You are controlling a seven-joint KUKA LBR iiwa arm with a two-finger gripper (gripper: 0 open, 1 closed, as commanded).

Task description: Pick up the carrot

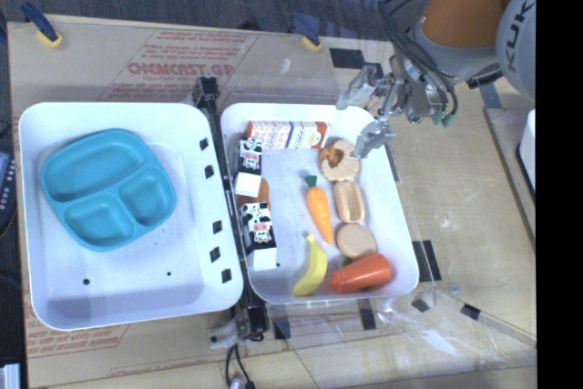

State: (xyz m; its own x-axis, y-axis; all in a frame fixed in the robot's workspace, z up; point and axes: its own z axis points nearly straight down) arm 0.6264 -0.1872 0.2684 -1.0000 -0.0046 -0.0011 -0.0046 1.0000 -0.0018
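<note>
Camera view has the hand point(373, 109) hanging over the far right corner of the right bin point(401, 214), its two fingers spread apart with nothing between them. One fingertip points down toward a small brown-and-cream food piece point(338, 158) just under it.

Out from there, the carrot point(319, 209) lies near the middle of that bin, leaf end toward the far side, well short of the hand. It is hemmed in: a bun point(349, 200) sits just beside it on the right, a banana point(312, 269) lies close to its tip, and a round patty point(355, 240) and a red piece point(361, 272) are near.

My worry is the crowding. If the hand comes down slightly to the right, a finger likely lands on the bun or wedges between the two, shoving the carrot aside. Closing along the carrot's length instead of across it would probably let the tapered body slip out. A descent started from the present spot risks catching the brown-and-cream piece instead.

Farther left, milk cartons point(253, 196) line the bin's wall, and the left bin point(55, 287) carries a blue tray point(105, 187), both clear of the path. Both bins rest on the tabletop point(455, 223).
</note>
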